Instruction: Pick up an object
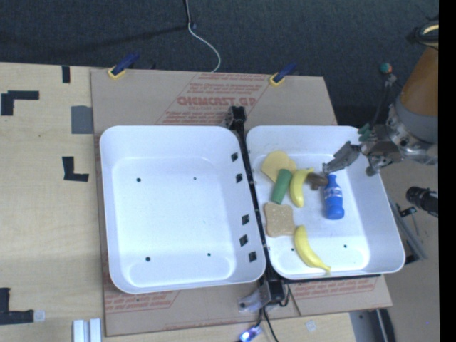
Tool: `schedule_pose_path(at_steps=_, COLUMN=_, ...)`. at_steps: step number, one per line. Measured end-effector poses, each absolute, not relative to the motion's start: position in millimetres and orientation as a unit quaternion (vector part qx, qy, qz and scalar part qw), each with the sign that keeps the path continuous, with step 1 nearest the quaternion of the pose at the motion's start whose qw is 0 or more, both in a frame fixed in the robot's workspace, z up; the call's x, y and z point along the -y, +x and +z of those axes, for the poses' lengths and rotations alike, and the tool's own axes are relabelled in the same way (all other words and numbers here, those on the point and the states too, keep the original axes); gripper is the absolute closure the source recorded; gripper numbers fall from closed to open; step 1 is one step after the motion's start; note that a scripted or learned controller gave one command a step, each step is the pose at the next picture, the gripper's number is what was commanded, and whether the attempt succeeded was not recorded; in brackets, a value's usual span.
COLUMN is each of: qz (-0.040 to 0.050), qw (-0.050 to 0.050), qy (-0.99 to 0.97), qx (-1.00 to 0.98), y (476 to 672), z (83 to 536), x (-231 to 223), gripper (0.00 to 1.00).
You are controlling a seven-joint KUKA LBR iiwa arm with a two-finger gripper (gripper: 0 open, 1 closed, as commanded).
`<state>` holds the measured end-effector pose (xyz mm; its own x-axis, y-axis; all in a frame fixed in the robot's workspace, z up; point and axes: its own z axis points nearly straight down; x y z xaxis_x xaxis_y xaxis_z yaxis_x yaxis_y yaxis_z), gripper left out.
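A light wooden table (43, 212) marked with black tape shapes is seen from above, its middle covered by a brown cardboard sheet (206, 102) printed in red and clipped at the far edge by two blue-and-yellow clamps (122, 65). Two shallow white plastic bins are set side by side on the cardboard, touching along a black hinge line. The left-hand white bin (121, 155) is shown with bare floor. The right-hand white bin (377, 226) is occupied by a small cluster of toy items.

The grey arm with its orange band (422, 84) is seen reaching in from the right, and its jaws (356, 159) are held above the far right part of that bin, one dark finger slanting down toward the cluster. Whether the jaws are released or clenched cannot be told, and nothing is seen between them.

Within the cluster, a yellow banana (311, 249) is laid nearest the front wall, well apart from the jaws. A tan square sponge-like slab (279, 219) is placed just behind it. A blue plastic bottle (333, 198) is lying near the finger's tip. A pale yellow rounded lump (274, 164) is partly overlapped by a green cylinder (281, 186), and a second small yellow piece (298, 189) is lying beside a small brown object (315, 181).
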<state>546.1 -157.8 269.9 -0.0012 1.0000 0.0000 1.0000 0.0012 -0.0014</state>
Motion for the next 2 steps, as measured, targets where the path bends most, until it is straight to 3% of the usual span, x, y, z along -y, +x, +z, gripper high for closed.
schedule_pose_path(at_steps=1, qz=0.0036, qw=0.006, qy=-0.707, qx=0.708, y=551.7, z=107, x=158, gripper=0.0)
schedule_pose_path(at_steps=2, qz=-0.0009, qw=-0.001, qy=-0.706, qx=0.709, y=618.8, z=84, x=149, gripper=0.0)
